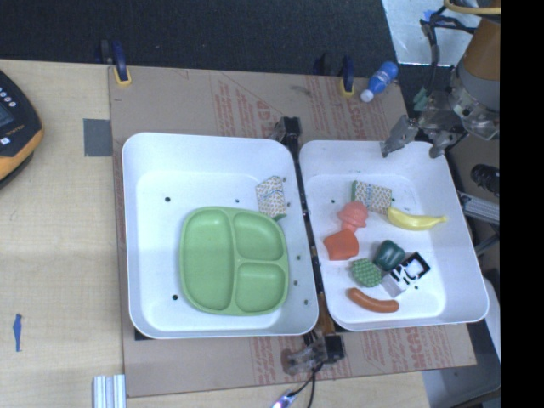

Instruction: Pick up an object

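Nearest the camera, at the front edge of the surface, a small metal block (pixel 109 389) and a cable clip (pixel 313 354) are seen. Two white bins are set side by side on a cardboard sheet (pixel 212 100). In the left bin (pixel 149 168) a green divided plate (pixel 234 260) is laid, with a small patterned packet (pixel 271 196) just beside its far right corner. In the right bin (pixel 455 228) a red sausage (pixel 371 300) is found at the front, then a green knitted piece (pixel 367 272), a dark green object (pixel 390 252) and a black-and-white tag (pixel 410 269). Toward the middle an orange block (pixel 342 245) and a pink piece (pixel 354 214) are placed touching; a yellow banana (pixel 414 219) and a second patterned packet (pixel 372 194) lie behind. The gripper (pixel 418 141) is held over the bin's far right corner, fingers spread apart with nothing between them. A blue-capped bottle (pixel 377 82) lies past the far edge, by dark carpet (pixel 212 15). A yellow-black device (pixel 15 134) rests at the left edge.
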Controlling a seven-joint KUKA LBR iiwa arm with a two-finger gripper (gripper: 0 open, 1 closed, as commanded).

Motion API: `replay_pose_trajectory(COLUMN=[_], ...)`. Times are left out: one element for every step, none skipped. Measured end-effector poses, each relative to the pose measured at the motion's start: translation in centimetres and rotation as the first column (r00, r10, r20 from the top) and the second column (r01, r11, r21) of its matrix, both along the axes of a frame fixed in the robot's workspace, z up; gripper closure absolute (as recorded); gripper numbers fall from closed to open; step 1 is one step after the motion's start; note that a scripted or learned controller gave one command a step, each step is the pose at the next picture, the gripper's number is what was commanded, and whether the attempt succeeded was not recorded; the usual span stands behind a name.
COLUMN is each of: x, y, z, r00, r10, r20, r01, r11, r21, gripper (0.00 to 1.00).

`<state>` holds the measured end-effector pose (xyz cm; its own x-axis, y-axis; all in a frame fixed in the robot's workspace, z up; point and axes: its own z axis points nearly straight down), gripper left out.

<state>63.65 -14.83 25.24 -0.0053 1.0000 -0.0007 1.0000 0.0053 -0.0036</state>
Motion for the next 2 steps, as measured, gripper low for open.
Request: replay_pose_trajectory(x=[-7.1,-1.9], y=[3.1,4.1], z=[-12.1,-15.6], r00=[1.0,1.0], r10=[-0.002,0.0], r20=[-0.001,0.007], r01=[0.002,0.0], r11=[1.0,1.0], r21=[0.0,-0.002], gripper=[0.0,0.0])
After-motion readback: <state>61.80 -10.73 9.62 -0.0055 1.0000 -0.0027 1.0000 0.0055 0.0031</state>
